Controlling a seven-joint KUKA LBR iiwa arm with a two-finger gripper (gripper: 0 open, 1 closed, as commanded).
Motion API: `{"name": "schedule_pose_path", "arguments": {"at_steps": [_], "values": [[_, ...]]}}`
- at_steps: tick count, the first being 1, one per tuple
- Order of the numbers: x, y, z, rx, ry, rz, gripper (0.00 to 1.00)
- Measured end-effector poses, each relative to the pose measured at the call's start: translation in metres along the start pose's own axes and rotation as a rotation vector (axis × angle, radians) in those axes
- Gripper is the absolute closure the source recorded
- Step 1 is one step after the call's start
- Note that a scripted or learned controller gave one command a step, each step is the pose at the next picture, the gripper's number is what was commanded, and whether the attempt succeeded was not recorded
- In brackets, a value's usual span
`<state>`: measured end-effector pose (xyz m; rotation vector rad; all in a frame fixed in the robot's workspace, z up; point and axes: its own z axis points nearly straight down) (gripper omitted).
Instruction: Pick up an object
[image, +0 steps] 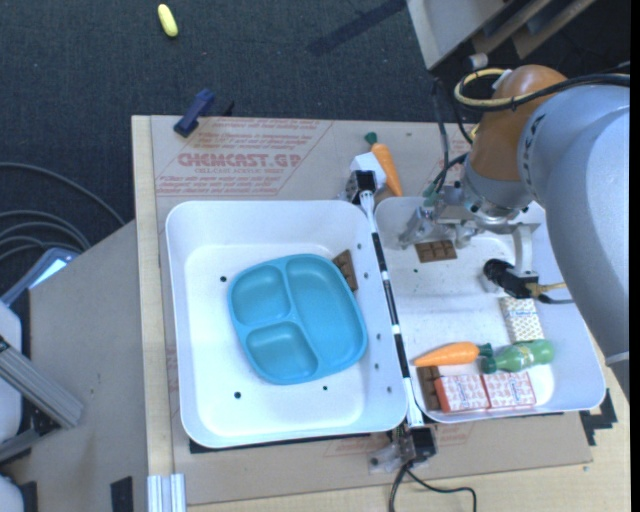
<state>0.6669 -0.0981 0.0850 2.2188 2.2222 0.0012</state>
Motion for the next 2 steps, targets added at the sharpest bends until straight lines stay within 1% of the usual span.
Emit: {"name": "schedule_pose_path", "arguments": {"at_steps": [1,2], "values": [[0.0,0.002,-0.013,-0.007,-0.002,-0.001,1.0],[-0.009,-0.056,-0.054,0.003,0.001,0.002,1.0]]}}
